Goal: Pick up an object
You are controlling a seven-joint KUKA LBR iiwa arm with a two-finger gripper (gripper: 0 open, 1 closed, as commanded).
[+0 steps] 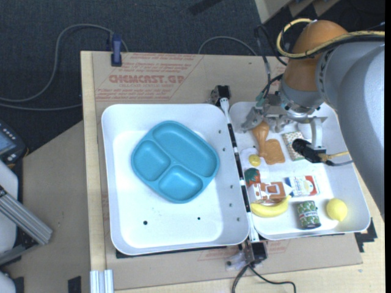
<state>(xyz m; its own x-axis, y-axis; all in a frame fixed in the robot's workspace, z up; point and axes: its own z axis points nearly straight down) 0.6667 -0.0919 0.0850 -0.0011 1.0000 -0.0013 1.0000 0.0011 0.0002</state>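
Note:
The right bin (354,182) holds several toy foods. An orange carrot-like piece (261,133) and a tan slab (273,152) lie near its back left. Further forward lie a small yellow piece (254,160), a small red and green can (251,176), an orange and white carton (269,191), a white carton (303,185), a banana (269,209), a green can (307,215) and a lemon (336,209). My gripper (269,116) hangs low over the bin's back left part, right above the carrot-like piece. Nothing shows as held.
The left bin (122,212) holds a blue divided plate (174,160). A ridge (237,163) separates the two bins. The grey arm with its orange band (311,47) comes in over the right bin's back right corner. Cables lie on the board behind the bins.

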